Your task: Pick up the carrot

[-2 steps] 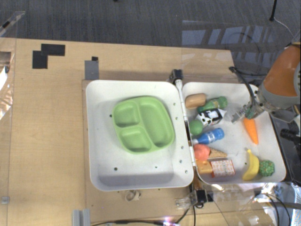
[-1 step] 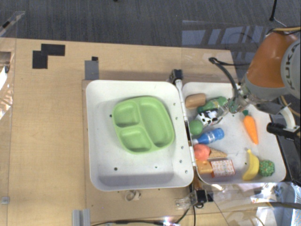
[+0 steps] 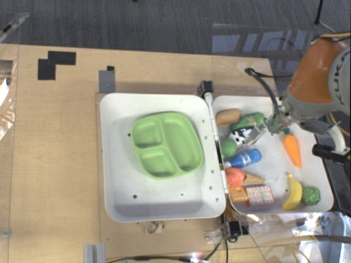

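While carrot lies untouched in right bin, gripper hovers beside it, finger state indiscernible; pickup pending.

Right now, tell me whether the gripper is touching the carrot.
Apart. In the camera view a strip of white bin floor shows between the gripper and the carrot, which lies to its right.

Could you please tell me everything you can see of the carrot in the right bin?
The carrot is a small orange toy, plastic-looking, with a green stub at its upper end and a tapered tip pointing down the view. It lies flat on the right bin's floor, just below the gripper, apart from the banana. Nothing visibly touches it.
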Controlling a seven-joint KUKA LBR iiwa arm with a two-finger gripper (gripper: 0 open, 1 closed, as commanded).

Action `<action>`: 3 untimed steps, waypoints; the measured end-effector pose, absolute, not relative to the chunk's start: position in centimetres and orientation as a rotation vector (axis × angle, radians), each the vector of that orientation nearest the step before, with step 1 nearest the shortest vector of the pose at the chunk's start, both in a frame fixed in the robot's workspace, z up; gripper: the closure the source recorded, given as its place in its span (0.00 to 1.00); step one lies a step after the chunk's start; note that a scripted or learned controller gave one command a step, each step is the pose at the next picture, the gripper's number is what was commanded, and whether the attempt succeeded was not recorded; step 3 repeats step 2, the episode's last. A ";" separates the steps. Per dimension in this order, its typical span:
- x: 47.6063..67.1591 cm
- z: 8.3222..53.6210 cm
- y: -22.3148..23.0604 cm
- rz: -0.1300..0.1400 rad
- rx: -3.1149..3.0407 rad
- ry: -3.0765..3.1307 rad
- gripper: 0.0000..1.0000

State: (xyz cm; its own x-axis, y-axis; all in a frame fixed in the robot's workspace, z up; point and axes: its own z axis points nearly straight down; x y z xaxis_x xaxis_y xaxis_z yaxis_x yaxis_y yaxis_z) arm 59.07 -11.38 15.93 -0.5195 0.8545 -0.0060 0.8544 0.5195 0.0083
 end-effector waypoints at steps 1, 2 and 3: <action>58.5 8.9 -18.0 0.005 1.513 2.737 0.00; 58.9 10.3 -17.8 0.011 1.498 2.735 1.00; 58.9 10.3 -17.8 0.011 1.498 2.735 1.00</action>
